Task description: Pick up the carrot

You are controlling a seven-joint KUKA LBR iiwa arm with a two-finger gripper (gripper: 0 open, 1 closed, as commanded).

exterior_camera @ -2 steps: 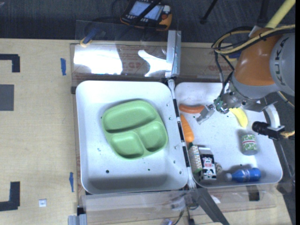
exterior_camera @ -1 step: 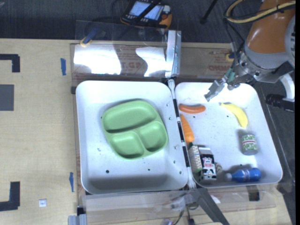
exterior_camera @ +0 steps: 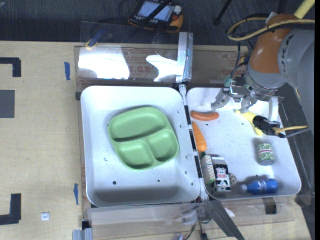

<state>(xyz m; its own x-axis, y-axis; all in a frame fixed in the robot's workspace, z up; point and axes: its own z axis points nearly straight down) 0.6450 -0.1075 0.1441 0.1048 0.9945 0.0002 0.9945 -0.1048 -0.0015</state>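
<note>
The carrot (exterior_camera: 200, 138) is orange with a green top. It lies lengthwise along the left wall of the right bin (exterior_camera: 287, 171), with its tip pointing to the far side. My gripper (exterior_camera: 233, 103) hangs over the far part of that bin, up and to the right of the carrot and apart from it. Its fingers (exterior_camera: 220, 101) are spread open with nothing between them.
A red-orange sausage (exterior_camera: 205, 116) lies just beyond the carrot's tip. A small carton (exterior_camera: 220, 174), a blue bottle (exterior_camera: 262, 186) and a green-labelled can (exterior_camera: 266, 153) sit nearer the front. The left bin (exterior_camera: 95, 134) holds a green divided plate (exterior_camera: 144, 137).
</note>
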